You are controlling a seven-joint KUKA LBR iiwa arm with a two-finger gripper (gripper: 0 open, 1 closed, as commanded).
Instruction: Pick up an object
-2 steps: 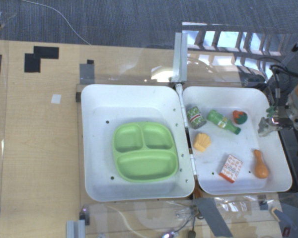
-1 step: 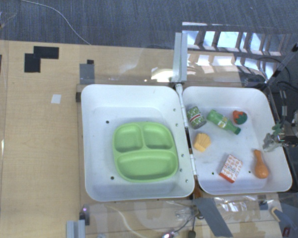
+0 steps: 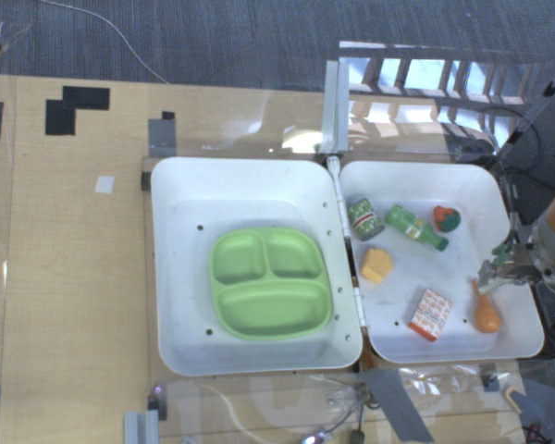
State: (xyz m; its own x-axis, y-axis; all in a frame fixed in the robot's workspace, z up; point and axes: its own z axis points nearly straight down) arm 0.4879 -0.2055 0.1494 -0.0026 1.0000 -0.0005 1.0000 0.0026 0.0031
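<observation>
1. bins first: the left bin (image 3: 166,248) holding the green divided plate (image 3: 271,281) lies far out ahead of the gripper (image 3: 497,273); the right bin (image 3: 425,178) lies directly beneath it.
2. gripper hangs at that bin's right wall, so room opens only leftward; whether it is parted or closed, i cannot tell.
3. green bottle (image 3: 414,227) lies up-left of it, long axis slanting.
4. carton (image 3: 429,314) sits down-left.
5. orange carrot-like piece (image 3: 485,311) lies just below it, nearest, long axis roughly upright in view, hard by the wall.
6. yellow piece (image 3: 376,265), can (image 3: 362,218) and red fruit (image 3: 446,217) sit farther off.
</observation>
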